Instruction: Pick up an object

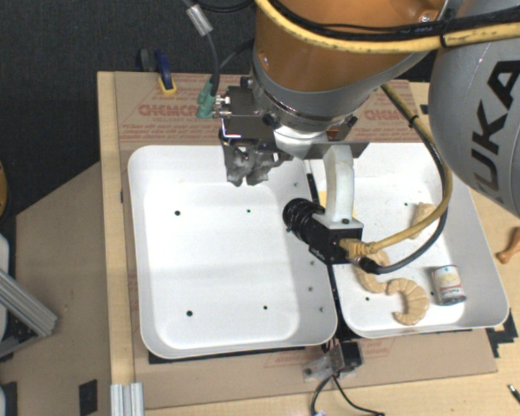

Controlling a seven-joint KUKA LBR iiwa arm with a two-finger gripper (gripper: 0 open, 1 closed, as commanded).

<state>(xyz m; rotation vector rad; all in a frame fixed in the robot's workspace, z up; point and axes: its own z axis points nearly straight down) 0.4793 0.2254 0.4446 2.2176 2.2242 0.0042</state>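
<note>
Near the front of the right bin [477,232]: a croissant-shaped toy [409,300], likely light and stiff, best pinched across its thick middle. Just right of it, a small can [447,284] lying on its side, smooth, apt to roll. Over the back of the left bin [156,258], well apart: end effector [247,167], nothing visibly held; how far open, impossible to tell.

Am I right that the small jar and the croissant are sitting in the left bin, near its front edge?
Not quite. The camera view shows the small jar and the croissant in the right bin, not the left one. They do sit near its front edge, side by side.
</note>
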